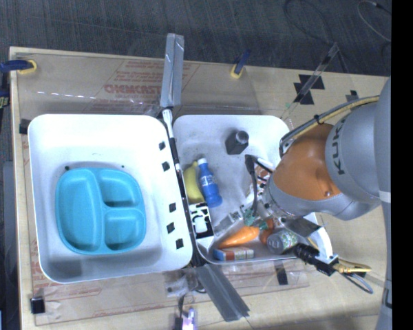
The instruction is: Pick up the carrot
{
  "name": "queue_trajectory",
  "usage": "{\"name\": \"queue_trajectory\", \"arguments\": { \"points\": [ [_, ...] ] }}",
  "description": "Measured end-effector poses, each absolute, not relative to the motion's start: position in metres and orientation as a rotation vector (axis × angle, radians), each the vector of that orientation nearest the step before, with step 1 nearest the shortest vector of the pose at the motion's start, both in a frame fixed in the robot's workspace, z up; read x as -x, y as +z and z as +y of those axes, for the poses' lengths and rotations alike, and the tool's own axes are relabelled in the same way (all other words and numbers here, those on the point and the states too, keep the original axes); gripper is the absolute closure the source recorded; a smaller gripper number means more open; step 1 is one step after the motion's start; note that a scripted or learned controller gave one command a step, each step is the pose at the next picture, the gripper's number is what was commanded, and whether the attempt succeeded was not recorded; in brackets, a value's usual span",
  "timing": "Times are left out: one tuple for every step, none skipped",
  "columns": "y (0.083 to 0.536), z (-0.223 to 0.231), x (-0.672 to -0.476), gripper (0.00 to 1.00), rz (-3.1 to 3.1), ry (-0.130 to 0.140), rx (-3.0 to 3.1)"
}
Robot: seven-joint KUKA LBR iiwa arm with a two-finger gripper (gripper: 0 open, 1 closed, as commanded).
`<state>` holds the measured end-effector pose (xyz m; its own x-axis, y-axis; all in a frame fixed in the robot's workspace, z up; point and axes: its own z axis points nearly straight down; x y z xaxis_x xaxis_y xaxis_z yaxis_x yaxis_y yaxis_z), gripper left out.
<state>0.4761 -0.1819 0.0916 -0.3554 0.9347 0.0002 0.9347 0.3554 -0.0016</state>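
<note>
The carrot [238, 236] lies in the right bin [213, 126], near its front edge, beside a small flat packet [233, 254] and just left of a crumpled bottle [282, 240] — it rests on the bin floor, not lifted. The gripper [256, 215] sits low just above the carrot's right end, under the arm's orange band [303, 170]; whether it is spread or closed I cannot tell. Judging by this, the grasp itself is yet to be made — the approach looks nearly done, the lift remains
</note>
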Motion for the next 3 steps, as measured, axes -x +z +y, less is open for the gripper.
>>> {"name": "queue_trajectory", "arguments": {
  "points": [
    [0.101,-0.21,-0.477,0.0,-2.567,0.001,1.807],
    [0.18,-0.212,-0.477,0.0,-2.679,0.0,1.642],
    [0.112,-0.179,-0.481,0.0,-2.902,0.004,1.252]
  ]
}}
